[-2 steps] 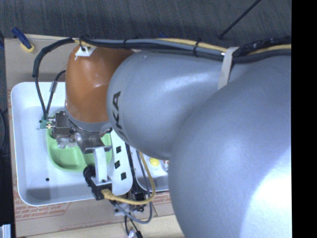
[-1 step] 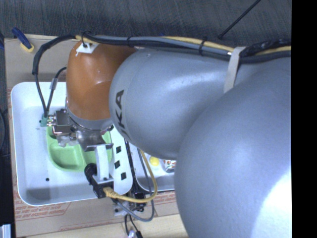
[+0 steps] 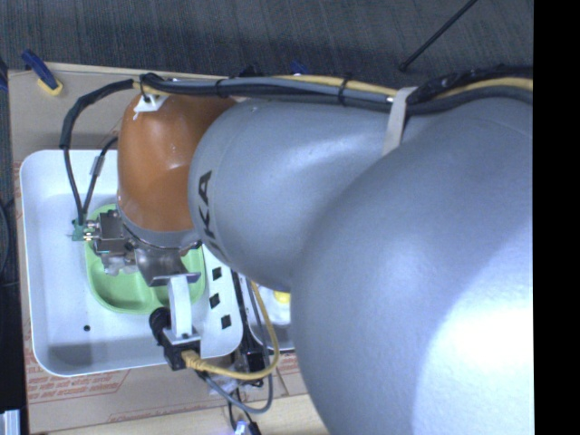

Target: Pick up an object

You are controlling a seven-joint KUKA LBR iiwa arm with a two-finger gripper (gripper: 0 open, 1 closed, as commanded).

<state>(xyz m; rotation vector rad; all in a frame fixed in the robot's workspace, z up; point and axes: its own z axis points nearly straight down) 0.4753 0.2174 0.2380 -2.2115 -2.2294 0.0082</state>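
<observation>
My grey arm (image 3: 381, 270) is looming nearest the camera, covering most of the right side and hiding the bin there. Beyond it, my orange band (image 3: 159, 166) is sitting over the left bin (image 3: 50, 270), and my wrist is reaching down past it into that bin. My fingers (image 3: 136, 275) are hanging somewhere under the wrist hardware, and I cannot tell whether they are spread or closed, or whether anything is between them; the wrist is blocking that.

Under and around the wrist a green bowl (image 3: 104, 288) is lying on the bin floor, toward the middle of the bin, its curved rim showing on the left. A yellow thing (image 3: 279, 299) is peeking out just beside my arm, too hidden to name.

I am judging the bowl to be light, stiff plastic with a smooth, rather slippery skin, unlikely to break. Its body looks too wide to span, so the rim wall is the place to pinch, one finger inside and one outside. A shallow bite there may slide off.

Farthest off, cables (image 3: 299, 87) are running along the surface's back edge.
</observation>
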